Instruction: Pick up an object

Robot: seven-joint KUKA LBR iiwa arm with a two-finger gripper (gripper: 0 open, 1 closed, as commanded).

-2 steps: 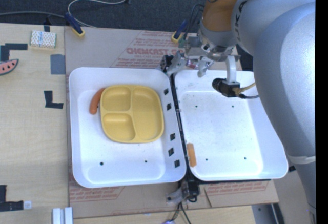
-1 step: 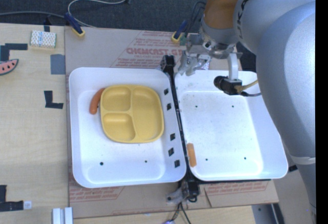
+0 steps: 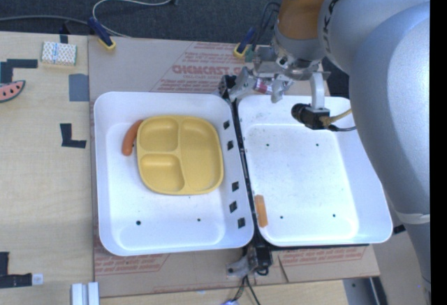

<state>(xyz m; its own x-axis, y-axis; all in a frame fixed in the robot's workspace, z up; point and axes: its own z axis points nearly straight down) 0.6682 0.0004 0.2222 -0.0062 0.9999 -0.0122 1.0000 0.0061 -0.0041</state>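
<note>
Yellow plastic divided plate (image 3: 180, 155) lies in the left bin (image 3: 119, 227), an orange sausage (image 3: 128, 138) touching its left rim. Another orange sausage (image 3: 260, 210) rests right of the plate. The gripper (image 3: 269, 82) hovers above-right; its grasp cannot be judged.

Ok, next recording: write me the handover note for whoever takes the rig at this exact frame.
Claw: at the far edge of the right bin, near the divider; nothing seen held.
Left bin: yellow divided plate, with an orange sausage-shaped piece against its left edge.
Right bin: a small orange piece at the near left edge.
Done: nothing picked yet.
Left: grasp and lift one object.
</note>
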